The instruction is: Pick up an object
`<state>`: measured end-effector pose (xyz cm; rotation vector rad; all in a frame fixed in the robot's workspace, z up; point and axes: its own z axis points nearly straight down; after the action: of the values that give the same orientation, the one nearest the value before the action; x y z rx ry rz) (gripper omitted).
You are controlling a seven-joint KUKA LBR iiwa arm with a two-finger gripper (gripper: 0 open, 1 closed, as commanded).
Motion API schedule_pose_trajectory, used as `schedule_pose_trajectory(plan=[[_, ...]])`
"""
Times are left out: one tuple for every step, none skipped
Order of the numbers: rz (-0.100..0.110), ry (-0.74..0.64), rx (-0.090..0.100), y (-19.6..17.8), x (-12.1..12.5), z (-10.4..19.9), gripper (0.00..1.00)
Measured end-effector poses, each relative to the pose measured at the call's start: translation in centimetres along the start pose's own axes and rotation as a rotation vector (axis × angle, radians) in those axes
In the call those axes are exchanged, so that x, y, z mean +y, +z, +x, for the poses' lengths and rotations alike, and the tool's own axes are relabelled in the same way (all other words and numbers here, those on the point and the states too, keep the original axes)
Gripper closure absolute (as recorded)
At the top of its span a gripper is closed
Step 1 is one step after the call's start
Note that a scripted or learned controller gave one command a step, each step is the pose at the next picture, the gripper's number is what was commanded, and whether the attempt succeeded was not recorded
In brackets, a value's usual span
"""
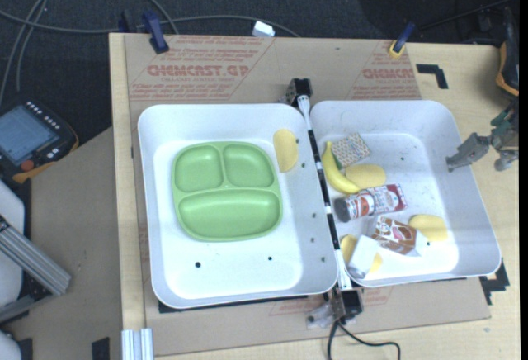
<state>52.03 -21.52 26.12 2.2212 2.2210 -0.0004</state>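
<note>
My gripper [469, 150] hangs at the right rim of the right bin [437, 123], just outside the objects, and holds nothing that I can see. In that bin lie a banana [333, 172], a checkered packet [351, 149], a yellow lemon-shaped piece [369, 176], a red-and-white can [375, 202] on its side, a brown-and-white packet [397, 236], a yellow piece [428, 226] and a white cup over another yellow piece [360, 254]. All of them sit to the left of the gripper and below it in the view.
The left bin [157, 185] holds a green divided plate [225, 190] and a pale yellow piece [285, 149] near its right wall. The bins meet at a black clamp rail [318, 177]. A handheld pendant [29, 139] lies off the bench at the left.
</note>
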Motion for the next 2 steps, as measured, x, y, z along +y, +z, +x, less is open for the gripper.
schedule_pose_trajectory(plan=[[0.002,-0.001,0.002,12.9,-1.8,6.1,0.0],[0.001,0.001,0.001,16.3,1.3,9.1,0.0]])
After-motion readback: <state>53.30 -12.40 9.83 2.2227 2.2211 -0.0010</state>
